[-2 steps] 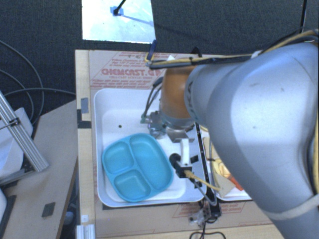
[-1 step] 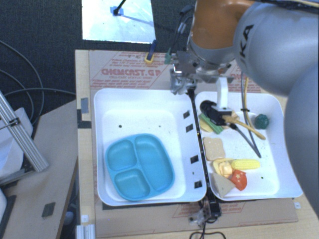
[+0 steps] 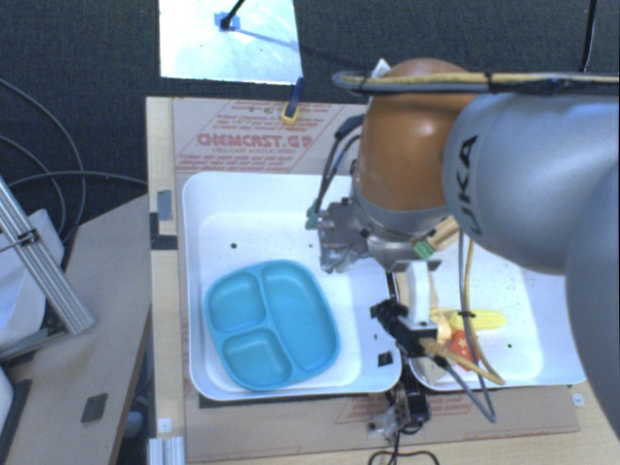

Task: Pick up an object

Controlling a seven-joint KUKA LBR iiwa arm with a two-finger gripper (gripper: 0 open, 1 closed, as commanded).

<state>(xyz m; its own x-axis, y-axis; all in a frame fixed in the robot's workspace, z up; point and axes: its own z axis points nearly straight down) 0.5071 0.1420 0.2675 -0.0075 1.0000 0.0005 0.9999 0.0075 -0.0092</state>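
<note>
Camera view from above: we see the arm (image 3: 504, 153) reaching in from the right, its orange band and wrist covering the divide between the two white bins. Our end effector (image 3: 341, 240) hangs over the left bin (image 3: 199, 231), just above the blue divided plate (image 3: 271, 325); we cannot tell how wide it stands or whether it has anything. Yellow and red objects (image 3: 465, 329) lie in the right bin (image 3: 533, 356), partly masked by cables. Both bins rest on a cardboard sheet (image 3: 254, 139) on the counter.

Two white bins (image 3: 199, 260) side by side on bench (image 3: 111, 260).
</note>
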